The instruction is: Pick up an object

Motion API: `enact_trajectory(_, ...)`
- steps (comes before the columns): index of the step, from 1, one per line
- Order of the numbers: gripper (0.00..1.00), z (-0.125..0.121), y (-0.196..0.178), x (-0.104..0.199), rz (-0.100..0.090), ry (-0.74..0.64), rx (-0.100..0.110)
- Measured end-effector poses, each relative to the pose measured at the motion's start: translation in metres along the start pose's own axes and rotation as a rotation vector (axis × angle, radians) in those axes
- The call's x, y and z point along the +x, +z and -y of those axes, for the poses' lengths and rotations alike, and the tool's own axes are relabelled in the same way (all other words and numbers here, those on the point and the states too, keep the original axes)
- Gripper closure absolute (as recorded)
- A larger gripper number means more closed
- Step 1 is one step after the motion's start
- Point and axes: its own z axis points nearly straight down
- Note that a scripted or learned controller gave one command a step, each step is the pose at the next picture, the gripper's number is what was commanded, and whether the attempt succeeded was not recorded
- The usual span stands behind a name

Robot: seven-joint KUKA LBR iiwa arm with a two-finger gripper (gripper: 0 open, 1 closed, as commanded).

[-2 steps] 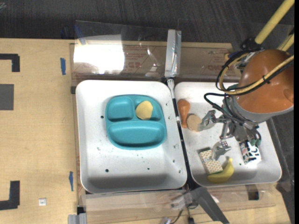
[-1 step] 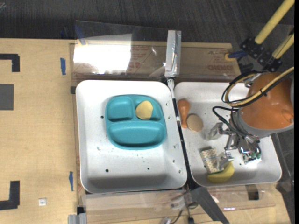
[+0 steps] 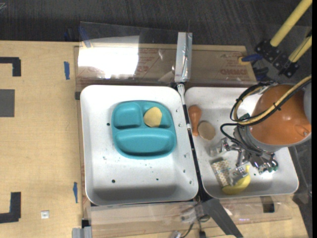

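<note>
Here the jaws (image 3: 241, 163) are seen low in the right bin (image 3: 287, 185), their state impossible to tell amid clutter. A yellow object (image 3: 237, 183) lies just beside a speckled packet (image 3: 221, 169); both could be snagged together, spoiling the pick.

Light even and fairly bright, from overhead. Strong white glare on the clear plastic sheet (image 3: 111, 58) behind the left bin (image 3: 94, 148), washing out its surface. Smaller hot spot on the right bin (image 3: 285, 180) floor near the orange band (image 3: 277, 118), which carries a soft sheen. Shadows weak and short: a faint one under the teal tray (image 3: 143, 140), a darker patch beneath the arm. Focus moderate overall; the small items under the arm look soft and noisy, details hard to read. Dark floor at top shows grain. Edges not visibly bent.
</note>
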Motion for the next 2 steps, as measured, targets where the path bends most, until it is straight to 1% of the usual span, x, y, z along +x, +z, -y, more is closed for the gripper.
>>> enact_trajectory(1, 1.00, -0.001, -0.012, -0.004, 0.010, 0.002, 0.000)
enact_trajectory(2, 1.00, -0.005, -0.096, -0.003, -0.012, -0.334, -0.013)
